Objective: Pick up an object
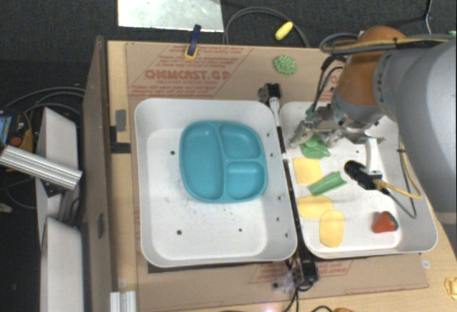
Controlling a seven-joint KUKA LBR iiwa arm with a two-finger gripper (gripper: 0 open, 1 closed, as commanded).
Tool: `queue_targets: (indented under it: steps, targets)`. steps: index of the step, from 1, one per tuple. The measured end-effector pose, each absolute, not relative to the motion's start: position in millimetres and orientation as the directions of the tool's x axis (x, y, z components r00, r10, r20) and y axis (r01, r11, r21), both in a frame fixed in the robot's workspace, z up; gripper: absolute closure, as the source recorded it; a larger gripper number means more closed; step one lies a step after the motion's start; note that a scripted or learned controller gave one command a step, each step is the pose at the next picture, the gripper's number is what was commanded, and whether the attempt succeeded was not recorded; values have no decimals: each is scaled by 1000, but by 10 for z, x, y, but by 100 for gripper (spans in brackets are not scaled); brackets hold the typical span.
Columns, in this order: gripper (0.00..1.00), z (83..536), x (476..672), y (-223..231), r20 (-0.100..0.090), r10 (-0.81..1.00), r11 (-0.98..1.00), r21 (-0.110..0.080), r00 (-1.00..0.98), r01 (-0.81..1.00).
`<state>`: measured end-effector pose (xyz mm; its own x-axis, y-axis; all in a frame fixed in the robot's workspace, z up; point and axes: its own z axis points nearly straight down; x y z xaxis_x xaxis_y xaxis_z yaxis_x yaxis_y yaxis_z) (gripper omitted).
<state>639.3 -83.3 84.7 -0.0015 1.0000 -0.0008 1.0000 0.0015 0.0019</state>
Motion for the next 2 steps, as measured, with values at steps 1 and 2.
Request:
queue_targets:
  steps: [1, 2]
  targets:
    - [0, 847, 6393, -833, -1, 1000, 2, 2, -2, 1000]
    - [100, 964, 6405, -833, -1, 1000, 3, 5, -3, 1000]
